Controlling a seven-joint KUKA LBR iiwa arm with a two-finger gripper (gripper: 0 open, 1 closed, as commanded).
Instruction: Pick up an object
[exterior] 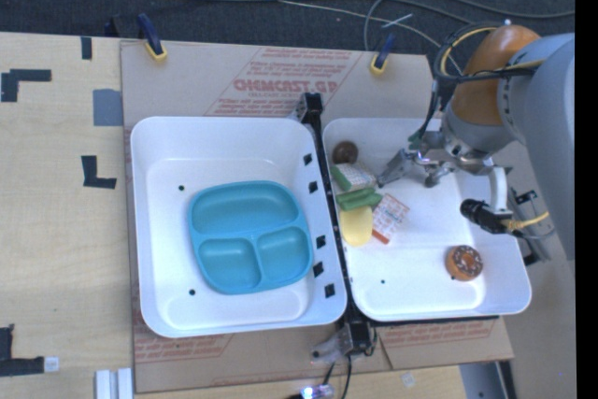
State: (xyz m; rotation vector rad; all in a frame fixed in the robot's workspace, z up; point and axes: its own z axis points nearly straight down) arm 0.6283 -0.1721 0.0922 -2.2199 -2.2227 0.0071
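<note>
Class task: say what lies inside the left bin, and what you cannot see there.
The left bin holds one blue tray with three compartments, lying flat. The bin floor beneath the tray is covered, so anything under it cannot be seen.

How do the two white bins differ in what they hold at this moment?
The left bin holds one large item, a blue divided tray; the right bin holds several small ones, among them a doughnut and a yellow piece. The gripper is over the right bin, not the left. Both are shallow, white and roughly alike in size.
</note>
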